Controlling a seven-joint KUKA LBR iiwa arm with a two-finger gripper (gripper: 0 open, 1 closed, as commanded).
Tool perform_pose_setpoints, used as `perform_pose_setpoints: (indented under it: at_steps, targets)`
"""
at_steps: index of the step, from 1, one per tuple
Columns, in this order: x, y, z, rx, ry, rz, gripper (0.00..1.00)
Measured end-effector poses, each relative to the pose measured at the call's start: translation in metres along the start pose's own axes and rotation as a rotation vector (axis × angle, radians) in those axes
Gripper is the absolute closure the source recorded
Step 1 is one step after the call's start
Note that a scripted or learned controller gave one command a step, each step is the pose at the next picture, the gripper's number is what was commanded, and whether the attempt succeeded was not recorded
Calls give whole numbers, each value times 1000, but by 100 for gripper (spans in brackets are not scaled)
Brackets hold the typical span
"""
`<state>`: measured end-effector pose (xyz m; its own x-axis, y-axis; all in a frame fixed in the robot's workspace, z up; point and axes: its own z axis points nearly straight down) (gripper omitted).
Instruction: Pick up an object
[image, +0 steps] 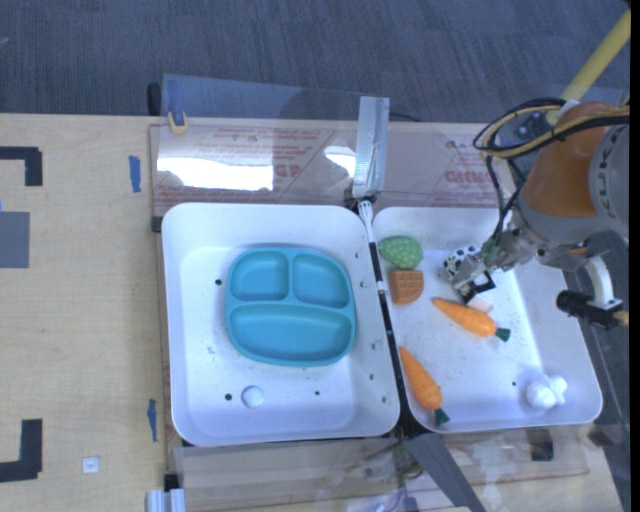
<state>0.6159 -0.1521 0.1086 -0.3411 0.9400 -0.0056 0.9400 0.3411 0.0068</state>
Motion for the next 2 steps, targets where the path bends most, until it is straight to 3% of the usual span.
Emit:
perform_pose_setpoints:
  at_steps: [1, 2]
  targets:
    - [-70, 12, 16, 36, 30, 77, 100]
    - [8, 62, -135, -7, 0, 184, 100]
